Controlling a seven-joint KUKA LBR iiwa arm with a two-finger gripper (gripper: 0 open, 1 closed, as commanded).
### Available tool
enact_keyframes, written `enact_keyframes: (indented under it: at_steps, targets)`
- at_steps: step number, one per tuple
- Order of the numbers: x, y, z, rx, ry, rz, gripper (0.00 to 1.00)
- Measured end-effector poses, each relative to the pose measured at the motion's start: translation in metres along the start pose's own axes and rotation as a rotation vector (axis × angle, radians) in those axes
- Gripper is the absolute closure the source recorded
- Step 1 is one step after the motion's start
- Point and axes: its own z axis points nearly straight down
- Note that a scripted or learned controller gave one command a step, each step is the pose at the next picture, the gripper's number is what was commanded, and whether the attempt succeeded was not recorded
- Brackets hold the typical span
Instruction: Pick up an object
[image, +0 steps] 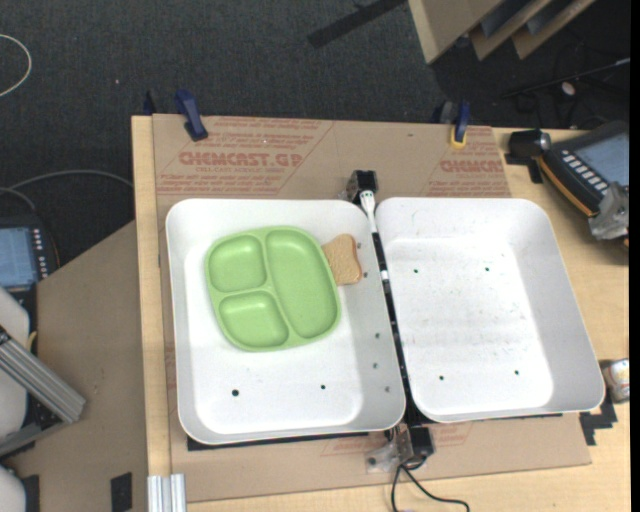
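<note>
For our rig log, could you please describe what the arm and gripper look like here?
I cannot tell their colours, shapes or markings from this frame. It shows one white bin holding a green divided plate, and a second white bin beside it.

- Bright, even overhead light; the white bins (470, 310) look slightly washed out.
- Shadows stay soft and short.
- Mild softness throughout, with dark carpet (250, 50) grainy.

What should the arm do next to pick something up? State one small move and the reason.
Probably bring the arm in over the left bin, above the tan cracker-like piece by the green divided plate. It lies apart enough at the plate's right edge to grasp, and looks the smaller thing there.
</note>
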Motion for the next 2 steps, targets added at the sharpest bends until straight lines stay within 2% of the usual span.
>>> enact_keyframes:
  at_steps: [1,2]
  targets:
    - [0.024,-0.024,0.083,0.019,0.008,-0.003,1.00]
    - [-0.008,0.012,-0.050,-0.009,-0.002,-0.003,1.00]
